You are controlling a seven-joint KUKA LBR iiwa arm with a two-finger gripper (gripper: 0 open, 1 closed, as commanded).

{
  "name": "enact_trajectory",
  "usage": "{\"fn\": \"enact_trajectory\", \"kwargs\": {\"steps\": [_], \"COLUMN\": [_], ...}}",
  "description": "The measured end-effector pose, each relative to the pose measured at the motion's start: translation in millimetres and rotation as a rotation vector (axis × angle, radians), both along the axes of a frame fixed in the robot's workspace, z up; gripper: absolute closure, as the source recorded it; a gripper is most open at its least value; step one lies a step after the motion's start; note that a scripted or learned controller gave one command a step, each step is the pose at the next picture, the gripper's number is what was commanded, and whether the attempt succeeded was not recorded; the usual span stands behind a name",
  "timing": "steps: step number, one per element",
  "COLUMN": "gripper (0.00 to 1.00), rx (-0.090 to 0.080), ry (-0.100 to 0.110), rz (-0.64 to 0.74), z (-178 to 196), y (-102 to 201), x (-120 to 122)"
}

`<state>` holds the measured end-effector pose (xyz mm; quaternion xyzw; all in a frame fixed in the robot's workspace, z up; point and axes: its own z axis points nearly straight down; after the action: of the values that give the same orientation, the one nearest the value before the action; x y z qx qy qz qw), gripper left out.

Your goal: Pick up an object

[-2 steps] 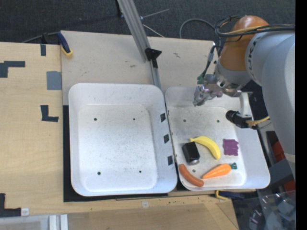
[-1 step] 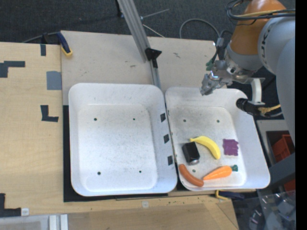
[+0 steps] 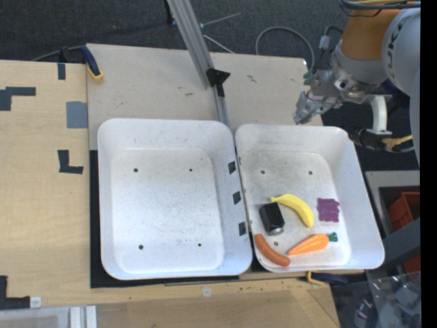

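- Gripper (image 3: 308, 112) at the end of the grey arm (image 3: 372, 43), hovering over the far rim of the right bin (image 3: 355, 166), near its back corner.
- Fingers too small and dark to read; open or closed, cannot tell, though nothing seems to sit between them.
- In the right bin's near half: yellow banana (image 3: 295, 207), curved, just beside a black block (image 3: 272, 218) on its left.
- Purple piece (image 3: 328, 210) to the banana's right, apart from it.
- Orange carrot (image 3: 311, 244) with green top lying along the near wall; reddish sausage (image 3: 271, 250) at its left, tips close or perhaps touching.
- Left bin (image 3: 109, 183) beside the right bin, rims meeting at the middle.
- Gripper well apart from all five objects.
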<state>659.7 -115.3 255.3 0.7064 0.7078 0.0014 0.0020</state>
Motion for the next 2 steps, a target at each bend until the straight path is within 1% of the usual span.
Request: {"fn": "enact_trajectory", "kwargs": {"steps": [1,2], "gripper": [1.0,1.0], "rx": [0.002,0.003], "ry": [0.008,0.008], "rz": [0.003,0.006], "z": [-15,-19], "y": [49,113], "x": [-11,-16]}}
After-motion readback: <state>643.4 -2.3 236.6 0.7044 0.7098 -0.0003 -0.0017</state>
